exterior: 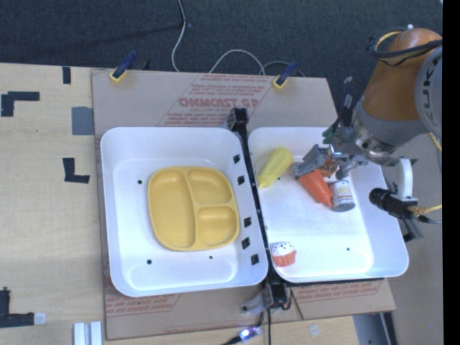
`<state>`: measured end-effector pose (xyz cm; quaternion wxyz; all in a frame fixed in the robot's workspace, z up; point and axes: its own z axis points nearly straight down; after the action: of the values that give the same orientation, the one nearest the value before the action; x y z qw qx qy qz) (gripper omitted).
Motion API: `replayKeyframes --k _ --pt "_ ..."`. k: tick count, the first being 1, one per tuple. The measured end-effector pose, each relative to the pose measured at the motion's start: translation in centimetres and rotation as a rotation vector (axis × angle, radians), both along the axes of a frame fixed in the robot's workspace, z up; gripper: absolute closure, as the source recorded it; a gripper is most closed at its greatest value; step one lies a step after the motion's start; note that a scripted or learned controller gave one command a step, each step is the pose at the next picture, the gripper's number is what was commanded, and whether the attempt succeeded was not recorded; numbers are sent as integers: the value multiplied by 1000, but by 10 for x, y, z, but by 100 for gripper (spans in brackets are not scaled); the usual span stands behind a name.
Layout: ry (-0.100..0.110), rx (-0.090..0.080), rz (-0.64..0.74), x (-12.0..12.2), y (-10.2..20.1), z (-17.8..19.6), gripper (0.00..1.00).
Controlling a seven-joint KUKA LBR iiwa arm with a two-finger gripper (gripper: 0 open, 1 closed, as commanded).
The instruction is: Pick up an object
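Leftmost, the yellow divided tray point(192, 208) lies flat in the left bin point(115, 192), apart from the action, while in the right bin point(388, 261) a yellow squash-like toy point(275, 166) leans by the centre divider and a small cupcake point(283, 254) sits at the lower left corner. Further right, the gripper point(325, 165) hangs low over the orange carrot-shaped toy point(315, 186) and small can point(342, 195), apparently lined up to grab one; the wrist's bulk blurs the tips, so I cannot tell whether the claw is apart or together.

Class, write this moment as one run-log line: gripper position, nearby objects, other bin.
gripper: low over right bin, at carrot | beside: can, corn | front: cupcake | left bin: yellow tray
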<state>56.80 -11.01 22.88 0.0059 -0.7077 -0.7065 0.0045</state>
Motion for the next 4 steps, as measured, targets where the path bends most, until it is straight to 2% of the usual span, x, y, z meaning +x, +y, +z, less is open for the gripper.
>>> replayKeyframes --k 1,3,4 --pt "-13 -2 3 3 0 7 0" --pt "-8 -2 2 -15 -1 -89 0" --pt "-9 -2 3 -16 -1 -143 0"
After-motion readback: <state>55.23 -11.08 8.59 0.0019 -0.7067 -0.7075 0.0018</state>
